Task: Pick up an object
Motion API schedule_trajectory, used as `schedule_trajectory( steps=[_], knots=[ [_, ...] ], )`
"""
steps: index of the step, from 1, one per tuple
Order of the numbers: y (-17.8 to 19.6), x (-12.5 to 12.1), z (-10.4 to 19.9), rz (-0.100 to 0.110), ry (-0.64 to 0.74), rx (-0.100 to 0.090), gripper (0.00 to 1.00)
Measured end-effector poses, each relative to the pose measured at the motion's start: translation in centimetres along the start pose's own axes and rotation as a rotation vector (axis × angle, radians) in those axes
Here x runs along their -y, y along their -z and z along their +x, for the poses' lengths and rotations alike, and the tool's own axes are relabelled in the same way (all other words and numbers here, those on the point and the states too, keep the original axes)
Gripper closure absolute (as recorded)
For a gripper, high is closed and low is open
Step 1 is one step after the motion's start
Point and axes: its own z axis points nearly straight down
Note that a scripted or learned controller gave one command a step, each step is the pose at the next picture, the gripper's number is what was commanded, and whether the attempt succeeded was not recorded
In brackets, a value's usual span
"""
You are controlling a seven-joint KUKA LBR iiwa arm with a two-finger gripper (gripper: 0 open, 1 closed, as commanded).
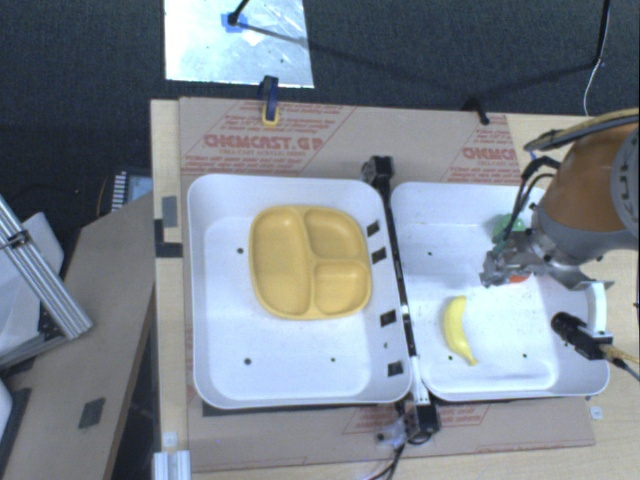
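The pincer hangs low over the right bin, near its far right part. Whether its fingers are spread or pressed together cannot be told; nothing shows between them. The banana lies on the bin floor at about 7 o'clock from the pincer, near but apart. Its long axis runs roughly 12 to 6 o'clock, curving slightly. Small green and red objects lie just beside the pincer.
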Motion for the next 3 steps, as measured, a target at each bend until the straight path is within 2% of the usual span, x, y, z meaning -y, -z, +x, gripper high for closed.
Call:
schedule_trajectory(
  steps=[1,2,3],
  knots=[
    [6.1,-0.6,0.7,-0.005,0.005,0.001,1.00],
    [10.6,-1.2,0.9,-0.003,0.005,0.000,1.00],
    [12.4,-1.3,0.9,0.000,0.005,-0.001,1.00]
  ],
)
